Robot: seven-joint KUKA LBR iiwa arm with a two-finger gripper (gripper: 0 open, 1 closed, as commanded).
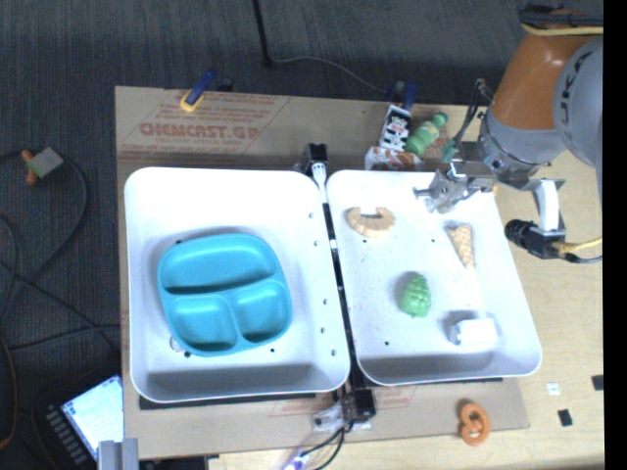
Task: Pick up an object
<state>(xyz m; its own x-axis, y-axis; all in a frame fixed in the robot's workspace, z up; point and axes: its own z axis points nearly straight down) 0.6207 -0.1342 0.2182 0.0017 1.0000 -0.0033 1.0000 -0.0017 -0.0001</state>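
The right bin holds a tan crescent-shaped pastry near its far left, a tan cone at the right, a green bumpy object in the middle and a white block near the front right. My gripper hovers over the far right part of this bin, above and to the left of the cone and to the right of the pastry. I see nothing between its fingers.
The left bin holds a blue three-compartment tray. Behind the right bin lie a green toy and a patterned box. A small orange ring lies on the bench in front of the right bin.
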